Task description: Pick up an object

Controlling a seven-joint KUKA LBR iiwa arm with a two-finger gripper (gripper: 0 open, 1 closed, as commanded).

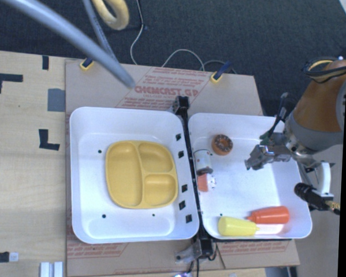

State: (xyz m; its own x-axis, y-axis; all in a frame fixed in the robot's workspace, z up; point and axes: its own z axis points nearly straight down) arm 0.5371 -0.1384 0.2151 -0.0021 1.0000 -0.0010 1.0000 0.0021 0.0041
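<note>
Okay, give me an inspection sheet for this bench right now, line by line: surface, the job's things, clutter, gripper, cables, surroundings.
Surface: two shallow white bins side by side, left bin, right bin, on a cardboard sheet.
Job's things: in the right bin, a small brown round piece, an orange block, an orange cylinder and a yellow cylinder.
Clutter: yellow divided plate in the left bin.
Gripper: gripper over the right bin, holding nothing visible.
Cables: thin white cable looping behind the bins.
Surroundings: dark carpet; wooden bench top.
</note>
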